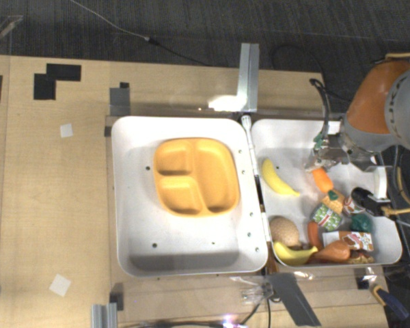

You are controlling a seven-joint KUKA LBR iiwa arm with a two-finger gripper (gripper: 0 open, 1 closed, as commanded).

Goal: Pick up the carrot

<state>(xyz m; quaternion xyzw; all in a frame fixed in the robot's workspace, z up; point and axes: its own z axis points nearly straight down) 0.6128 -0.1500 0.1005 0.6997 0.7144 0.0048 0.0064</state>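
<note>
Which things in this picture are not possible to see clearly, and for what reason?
- End effector: small and dark in the camera view; whether it is open or shut cannot be told.
- Carrot: its upper end is covered by the end effector, so contact is unclear.
- Lower banana: partly under the potato.
- Small packages in the right bin: crowded, labels too small to read.

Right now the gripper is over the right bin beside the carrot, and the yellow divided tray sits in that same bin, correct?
Not quite. The camera view shows the yellow divided tray in the left bin. The gripper is over the right bin, just above the carrot.
</note>
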